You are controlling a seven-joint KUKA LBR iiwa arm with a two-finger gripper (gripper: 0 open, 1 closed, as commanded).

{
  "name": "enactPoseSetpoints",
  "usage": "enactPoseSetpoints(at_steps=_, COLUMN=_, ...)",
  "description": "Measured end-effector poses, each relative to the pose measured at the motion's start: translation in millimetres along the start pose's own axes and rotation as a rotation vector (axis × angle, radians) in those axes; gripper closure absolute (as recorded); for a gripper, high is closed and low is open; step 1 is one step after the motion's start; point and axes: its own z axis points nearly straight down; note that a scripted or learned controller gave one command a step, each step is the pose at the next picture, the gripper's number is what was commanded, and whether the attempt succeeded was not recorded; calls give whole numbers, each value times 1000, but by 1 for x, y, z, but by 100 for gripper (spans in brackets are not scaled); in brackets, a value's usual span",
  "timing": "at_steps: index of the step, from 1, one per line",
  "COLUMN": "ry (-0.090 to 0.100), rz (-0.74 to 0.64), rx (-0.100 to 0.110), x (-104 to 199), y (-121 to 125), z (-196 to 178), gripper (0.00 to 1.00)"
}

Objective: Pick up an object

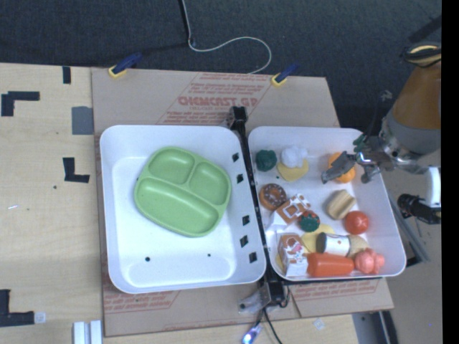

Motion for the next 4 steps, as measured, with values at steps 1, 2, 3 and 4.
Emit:
enactPoseSetpoints(at_steps=1, ry=-1, rz=0, rx=-1, x=26, y=-85, z=117, gripper=0)
enactPoseSetpoints(at_steps=2, ry=-3, rz=1, rx=-9, x=24, y=-79, z=100, gripper=100)
enactPoseSetpoints(at_steps=3, ry=0, rz=-7, rx=-9, x=84, y=-69, z=-24, gripper=100)
enactPoseSetpoints(at_steps=4, ry=1, rz=-8, rx=-10, x=146, y=-86, z=-127, gripper=100)
